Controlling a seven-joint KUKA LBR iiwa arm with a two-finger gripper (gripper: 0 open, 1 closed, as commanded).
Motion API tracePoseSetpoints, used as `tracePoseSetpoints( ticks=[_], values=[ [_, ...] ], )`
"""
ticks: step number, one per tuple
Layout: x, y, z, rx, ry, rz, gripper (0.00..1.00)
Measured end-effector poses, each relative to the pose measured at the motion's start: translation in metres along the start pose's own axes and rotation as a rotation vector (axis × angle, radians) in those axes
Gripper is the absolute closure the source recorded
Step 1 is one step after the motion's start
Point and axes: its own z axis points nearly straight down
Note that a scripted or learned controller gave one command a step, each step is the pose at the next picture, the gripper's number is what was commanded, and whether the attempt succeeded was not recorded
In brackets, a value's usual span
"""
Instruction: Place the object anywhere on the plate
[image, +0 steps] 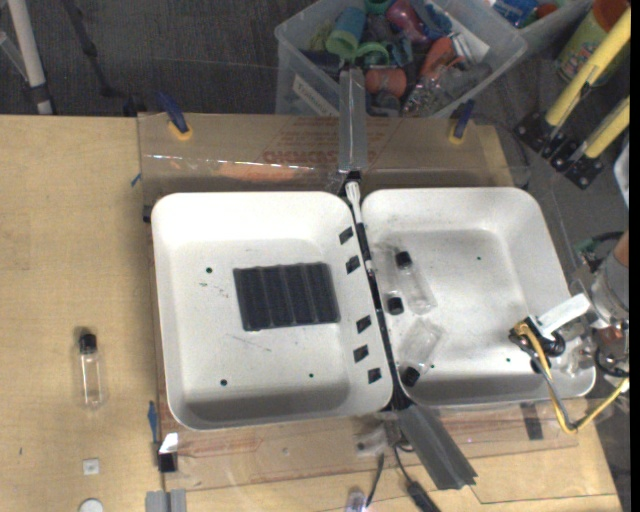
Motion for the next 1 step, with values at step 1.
tracePoseSetpoints(
  ticks=[1],
  values=[
    [0.0168,-0.0607,0.084,-0.007,0.014,-0.002,1.0]
  ],
)
